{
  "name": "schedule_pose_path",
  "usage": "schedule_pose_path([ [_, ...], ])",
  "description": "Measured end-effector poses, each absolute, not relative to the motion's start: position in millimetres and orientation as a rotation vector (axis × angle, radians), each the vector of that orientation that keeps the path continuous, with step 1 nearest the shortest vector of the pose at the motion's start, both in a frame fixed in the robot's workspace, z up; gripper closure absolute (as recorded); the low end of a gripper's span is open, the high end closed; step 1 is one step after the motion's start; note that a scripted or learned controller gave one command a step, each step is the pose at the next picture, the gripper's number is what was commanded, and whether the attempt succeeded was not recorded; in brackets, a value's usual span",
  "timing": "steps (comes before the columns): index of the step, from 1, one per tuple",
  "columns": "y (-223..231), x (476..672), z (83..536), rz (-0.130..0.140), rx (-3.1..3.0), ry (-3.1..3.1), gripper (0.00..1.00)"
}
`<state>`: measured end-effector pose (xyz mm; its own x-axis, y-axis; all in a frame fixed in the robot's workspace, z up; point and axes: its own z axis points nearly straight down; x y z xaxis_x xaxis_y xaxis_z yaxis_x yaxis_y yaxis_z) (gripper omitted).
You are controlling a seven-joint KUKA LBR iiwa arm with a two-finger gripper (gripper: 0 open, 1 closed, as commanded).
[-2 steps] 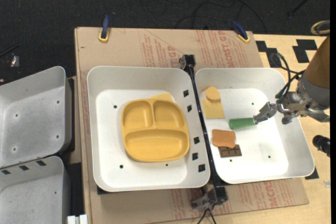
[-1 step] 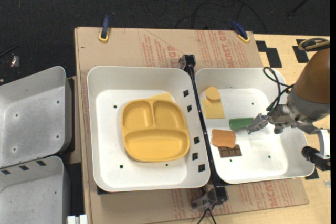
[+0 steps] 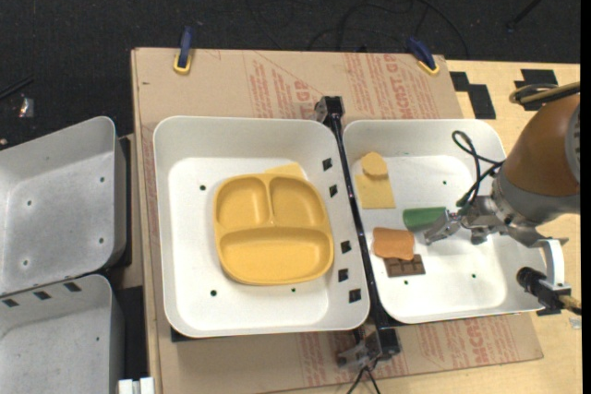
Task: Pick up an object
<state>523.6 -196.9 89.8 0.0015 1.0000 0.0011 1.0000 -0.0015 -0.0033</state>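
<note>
Reaching into the right bin (image 3: 480, 304), the gripper (image 3: 436, 232) hung just beside the green block (image 3: 424, 218), its jaws' state impossible to tell, and closing off-centre risked nudging the block toward the orange piece (image 3: 393, 243) instead of catching it.

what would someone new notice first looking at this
The yellow divided tray stands out most, filling the middle of the left bin. Next comes the grey arm with its orange band, reaching in from the right over the right bin, its gripper beside a green block. An orange piece and a brown piece lie just below the green block.
</note>
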Motion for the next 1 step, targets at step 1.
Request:
schedule_pose_path([
  [1, -197.0, 524.3, 101.9, 0.000, -2.223, -2.219, 1.00],
])
